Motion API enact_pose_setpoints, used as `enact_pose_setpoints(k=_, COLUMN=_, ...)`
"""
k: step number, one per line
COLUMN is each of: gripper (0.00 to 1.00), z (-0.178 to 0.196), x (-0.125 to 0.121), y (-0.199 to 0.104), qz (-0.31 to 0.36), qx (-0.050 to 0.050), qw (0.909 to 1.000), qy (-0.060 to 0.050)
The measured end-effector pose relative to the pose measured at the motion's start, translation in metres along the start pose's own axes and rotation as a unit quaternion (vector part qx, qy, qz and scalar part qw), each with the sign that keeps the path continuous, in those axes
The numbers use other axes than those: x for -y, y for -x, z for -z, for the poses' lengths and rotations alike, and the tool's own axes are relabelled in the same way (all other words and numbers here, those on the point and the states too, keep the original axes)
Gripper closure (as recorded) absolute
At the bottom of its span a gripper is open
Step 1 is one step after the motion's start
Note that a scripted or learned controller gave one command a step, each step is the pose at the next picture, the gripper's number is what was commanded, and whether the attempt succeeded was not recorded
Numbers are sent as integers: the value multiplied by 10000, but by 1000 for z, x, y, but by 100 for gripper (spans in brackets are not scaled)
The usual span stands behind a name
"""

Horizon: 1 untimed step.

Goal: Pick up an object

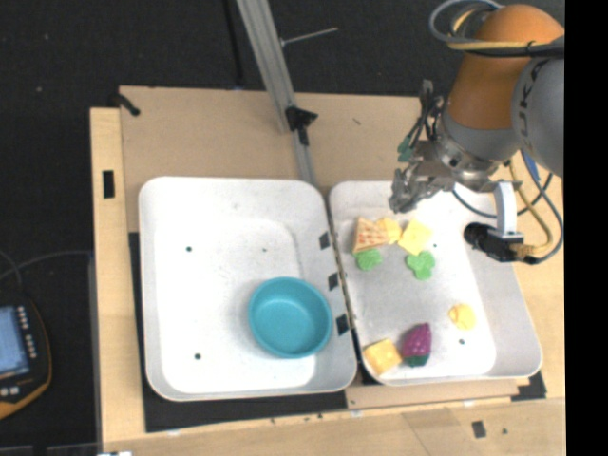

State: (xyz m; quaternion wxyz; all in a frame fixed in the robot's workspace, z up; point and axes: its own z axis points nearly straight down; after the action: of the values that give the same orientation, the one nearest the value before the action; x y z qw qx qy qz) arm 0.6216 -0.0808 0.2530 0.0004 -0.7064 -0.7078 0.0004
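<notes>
- The arm [532,84] bears dark lettering on its grey casing, at the right edge of the view; it may be part of the maker's name, but the letters are cut off and too blurred to read.
- The handheld screen [14,345] at the left edge glows, its contents too small to read.
</notes>
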Motion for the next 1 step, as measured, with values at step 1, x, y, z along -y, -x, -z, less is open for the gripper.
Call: enact_pose_setpoints(k=1, gripper=100, z=7, x=-11, y=-50, qz=3, qx=1, qw=10000, qy=12)
